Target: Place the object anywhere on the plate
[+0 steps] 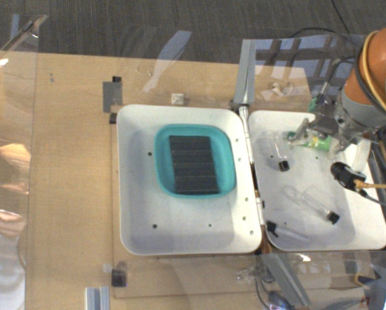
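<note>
While the arm (374,76) leans in from the right of the camera view, its hand (319,131) sits low over the upper part of the right bin (374,237), just above a small green thing (319,143) lying near that bin's far wall. Whether the hand is released or clenched I cannot tell, and nothing shows clearly gripped in it.

2 clear plastic tubes with black caps lie in the same bin: 1 short tube (275,152) left of the hand, 1 longer tube (312,205) nearer the front edge, well apart from each other. Which of these is the task's object is uncertain; the green thing is my guess, since the hand is right over it.

On the left, the teal plate (226,163) rests in the left bin (134,225), its centre covered by a dark ribbed insert (193,165).

By my judgement, all 3 candidates are light and stiff. The tubes look smooth and round, so they would probably roll or slip; a grip across the middle seems safest. The green thing is too small and blurred to choose a grip point.
</note>
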`<move>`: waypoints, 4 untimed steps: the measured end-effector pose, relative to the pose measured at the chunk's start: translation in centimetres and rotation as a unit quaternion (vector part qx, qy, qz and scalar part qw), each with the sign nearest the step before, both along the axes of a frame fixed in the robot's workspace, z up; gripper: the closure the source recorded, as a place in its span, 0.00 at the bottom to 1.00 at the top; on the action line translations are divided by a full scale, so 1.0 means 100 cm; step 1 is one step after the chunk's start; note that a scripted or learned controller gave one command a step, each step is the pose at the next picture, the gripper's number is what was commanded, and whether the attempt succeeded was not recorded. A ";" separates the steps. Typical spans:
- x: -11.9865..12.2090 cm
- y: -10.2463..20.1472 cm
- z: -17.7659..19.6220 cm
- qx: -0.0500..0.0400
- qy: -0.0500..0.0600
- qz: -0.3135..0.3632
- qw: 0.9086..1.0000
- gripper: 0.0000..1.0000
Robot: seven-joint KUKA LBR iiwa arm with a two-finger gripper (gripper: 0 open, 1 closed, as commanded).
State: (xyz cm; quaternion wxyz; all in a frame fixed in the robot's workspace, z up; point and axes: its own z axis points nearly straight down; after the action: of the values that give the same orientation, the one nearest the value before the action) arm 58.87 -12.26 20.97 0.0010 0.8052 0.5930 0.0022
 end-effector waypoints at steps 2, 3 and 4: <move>-0.028 0.130 -0.025 0.000 0.001 -0.001 1.000 0.00; -0.027 0.130 -0.025 0.000 0.001 -0.002 1.000 0.00; -0.027 0.130 -0.025 0.000 0.001 -0.002 1.000 0.00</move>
State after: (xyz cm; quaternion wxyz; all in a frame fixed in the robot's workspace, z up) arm 56.13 0.74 18.46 0.0004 0.8064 0.5914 0.0013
